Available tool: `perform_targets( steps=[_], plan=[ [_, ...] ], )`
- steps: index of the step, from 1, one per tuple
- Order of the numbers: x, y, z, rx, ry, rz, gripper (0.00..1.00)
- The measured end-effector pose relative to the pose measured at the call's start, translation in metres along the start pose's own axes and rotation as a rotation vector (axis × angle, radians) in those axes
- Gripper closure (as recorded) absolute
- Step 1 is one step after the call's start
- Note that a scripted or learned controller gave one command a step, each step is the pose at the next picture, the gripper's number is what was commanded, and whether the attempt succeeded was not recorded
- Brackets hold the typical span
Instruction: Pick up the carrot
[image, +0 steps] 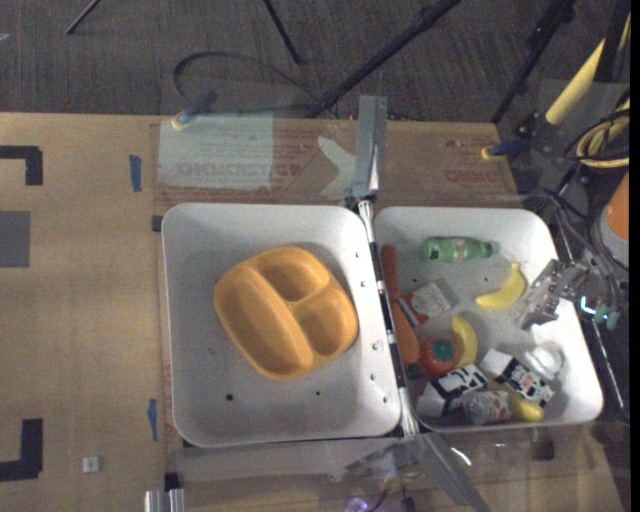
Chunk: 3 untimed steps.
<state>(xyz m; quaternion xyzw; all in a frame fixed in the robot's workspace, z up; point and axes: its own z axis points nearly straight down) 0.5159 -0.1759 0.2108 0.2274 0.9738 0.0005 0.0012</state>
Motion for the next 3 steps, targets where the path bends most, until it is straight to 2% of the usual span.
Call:
perform_targets(
  steps=[1,2,3],
  plan=[
    [0.039,-0.002,-0.013,0.001,0.002,0.354,1.00],
    [0.037,-0.002,-0.024,-0.001,-0.003,0.355,1.00],
    [0.022,0.019,-0.031,0.001,-0.003,0.745,1.00]
  ],
)
